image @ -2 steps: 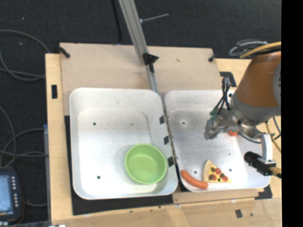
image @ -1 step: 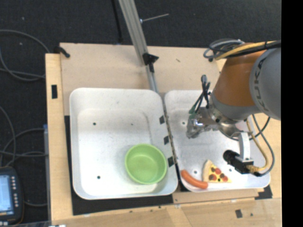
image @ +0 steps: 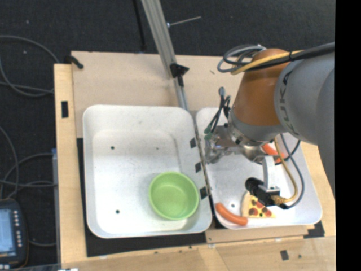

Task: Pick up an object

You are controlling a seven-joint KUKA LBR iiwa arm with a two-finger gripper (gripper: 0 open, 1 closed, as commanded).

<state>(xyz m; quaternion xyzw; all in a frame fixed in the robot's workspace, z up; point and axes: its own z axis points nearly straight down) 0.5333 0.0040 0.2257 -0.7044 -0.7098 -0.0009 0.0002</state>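
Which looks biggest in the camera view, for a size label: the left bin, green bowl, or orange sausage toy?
1. Left bin
2. Green bowl
3. Orange sausage toy, partly hidden, so roughly judged.

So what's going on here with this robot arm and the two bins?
A grey arm with an orange band reaches in over the right white bin, its wrist low above that bin's left side. Near the bin's front edge lie an orange hot-dog-shaped toy and a toy pizza slice. A round green plastic bowl sits in the left white bin, near its front right corner. Nothing looks lifted yet.
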